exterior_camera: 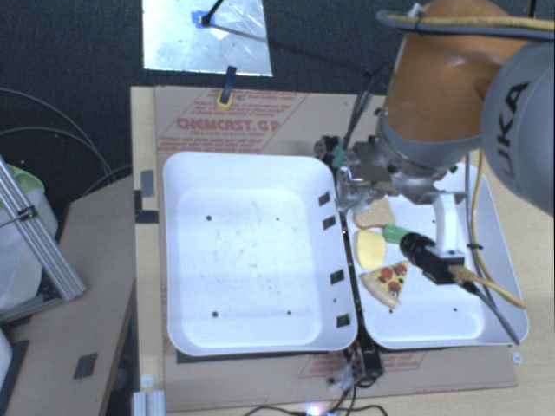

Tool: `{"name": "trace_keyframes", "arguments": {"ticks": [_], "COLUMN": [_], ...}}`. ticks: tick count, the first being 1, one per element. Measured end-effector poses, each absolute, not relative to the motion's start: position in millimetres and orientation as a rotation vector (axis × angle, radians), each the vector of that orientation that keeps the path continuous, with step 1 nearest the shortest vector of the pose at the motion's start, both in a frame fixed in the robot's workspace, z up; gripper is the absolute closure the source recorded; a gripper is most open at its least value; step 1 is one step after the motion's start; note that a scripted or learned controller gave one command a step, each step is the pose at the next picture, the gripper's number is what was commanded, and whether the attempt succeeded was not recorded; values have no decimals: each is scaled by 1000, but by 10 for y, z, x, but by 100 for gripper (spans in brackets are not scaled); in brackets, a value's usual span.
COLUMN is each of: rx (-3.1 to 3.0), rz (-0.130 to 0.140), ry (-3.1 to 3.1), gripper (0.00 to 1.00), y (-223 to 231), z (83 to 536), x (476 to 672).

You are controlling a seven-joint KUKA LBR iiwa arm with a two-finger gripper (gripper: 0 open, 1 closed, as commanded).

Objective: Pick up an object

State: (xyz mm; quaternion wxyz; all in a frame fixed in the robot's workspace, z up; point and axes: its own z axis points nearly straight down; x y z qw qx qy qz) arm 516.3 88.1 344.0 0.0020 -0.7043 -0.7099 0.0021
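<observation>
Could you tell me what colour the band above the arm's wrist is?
Orange band, clearest in the camera view.

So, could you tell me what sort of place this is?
Probably a robotics lab test bench: a KUKA arm reaches over two white bins, toy food such as a pizza slice lies in one, and loose cables trail around.

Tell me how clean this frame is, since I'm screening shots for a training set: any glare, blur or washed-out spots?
Camera view: the arm looms large near the lens, its edges soft; the left bin is evenly lit and near washed out; the metal sheet at top shows glare; the pizza slice and the yellow piece read clearly.
</observation>
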Motion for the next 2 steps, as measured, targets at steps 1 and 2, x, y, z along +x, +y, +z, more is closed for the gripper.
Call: {"name": "trace_keyframes", "arguments": {"ticks": [1,2], "rx": [-2209,-2226], "rz": [7,-24], "ry": [-2228,-2233], "gripper": [100,100], "y": [1462,1162], "z": [2205,3720], "x": [5541,5730]}}
